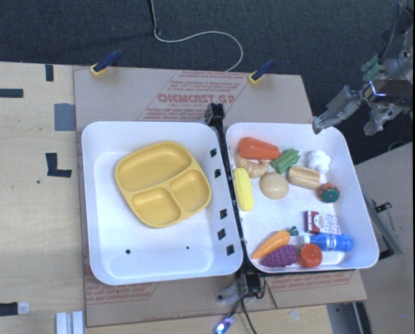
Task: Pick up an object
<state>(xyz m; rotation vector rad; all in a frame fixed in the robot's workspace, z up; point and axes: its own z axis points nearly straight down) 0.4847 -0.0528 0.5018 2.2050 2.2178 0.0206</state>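
Observation:
The right bin [357, 186] holds several toy foods: a red-orange pepper [256, 147], a yellow corn cob [244, 188], a beige round piece [273, 185], a bread roll [303, 177], a white cauliflower [320, 160], a carrot [271, 243], purple grapes [283, 257] and a blue bottle [331, 242]. My gripper [345, 125] hangs above the bin's far right corner, raised over the rim. Its two fingers stand apart, open, with nothing between them.
A yellow three-part plate [163, 183] lies in the left bin [96, 207]. Between the bins runs a black divider [225, 186]. A small red-and-white carton [322, 222] and a red tomato [310, 255] sit near the right bin's front. A cable [193, 37] loops behind.

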